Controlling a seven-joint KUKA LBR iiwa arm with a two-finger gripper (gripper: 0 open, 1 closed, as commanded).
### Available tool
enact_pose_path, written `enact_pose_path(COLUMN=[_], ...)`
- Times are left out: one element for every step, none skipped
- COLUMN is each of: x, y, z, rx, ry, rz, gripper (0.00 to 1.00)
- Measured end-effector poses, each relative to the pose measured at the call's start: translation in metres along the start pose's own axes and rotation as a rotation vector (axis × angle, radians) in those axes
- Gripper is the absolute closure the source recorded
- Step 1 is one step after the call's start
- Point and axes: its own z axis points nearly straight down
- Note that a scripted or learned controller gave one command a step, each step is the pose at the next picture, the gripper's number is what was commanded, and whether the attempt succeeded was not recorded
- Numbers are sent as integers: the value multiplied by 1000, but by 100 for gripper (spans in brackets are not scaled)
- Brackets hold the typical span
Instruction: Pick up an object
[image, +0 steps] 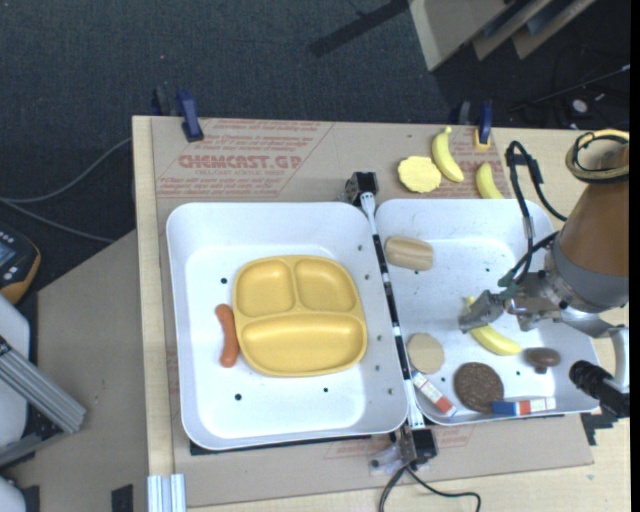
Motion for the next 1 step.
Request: enact_pose_path(x=[-24], y=[-2], z=[117], rx=[3], ry=[0], rz=[3], gripper=[0])
